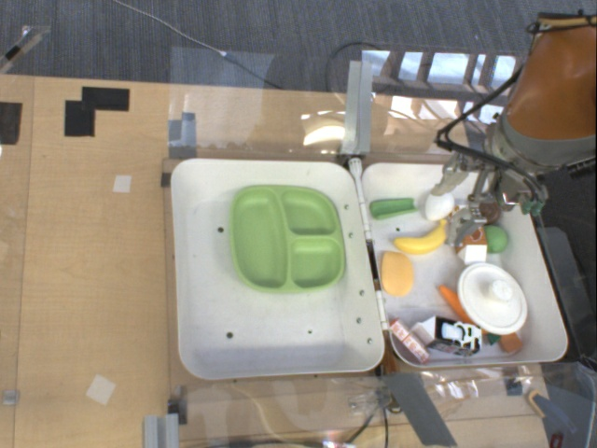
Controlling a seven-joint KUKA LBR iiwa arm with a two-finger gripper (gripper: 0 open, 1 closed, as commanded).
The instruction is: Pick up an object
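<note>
Right bin (550,343) crowded; left bin (201,343) carries a green divided plate (284,238). Both sit on the counter (84,278). Arm enters from 3 o'clock, claw (471,215) low over the upper part of the right bin; cannot tell whether it is released or clenched, and nothing is visibly held. Likeliest target by nearness: the banana (421,241), just at 8 o'clock of the claw, lying flat on the bin floor, yellow, curved, tips turned up toward 12 o'clock. Judged a light toy, probably stiff plastic with a smooth skin, so somewhat slippery; best taken across the thick middle of the curve, since the tapered ends would likely squirt out. Around it: green cylinder (392,207) at 11 o'clock of the banana, white rounded piece (438,203) at 1 o'clock, orange lozenge (397,273) at 7 o'clock, all near, which leaves tight room for the descent. Green ball (497,239) sits at 4 o'clock of the claw. White lidded bowl (492,297) lies at 5 o'clock, an orange carrot-like piece (451,299) touching its left side. Small packets at the bin's bottom edge too blurred to name.
</note>
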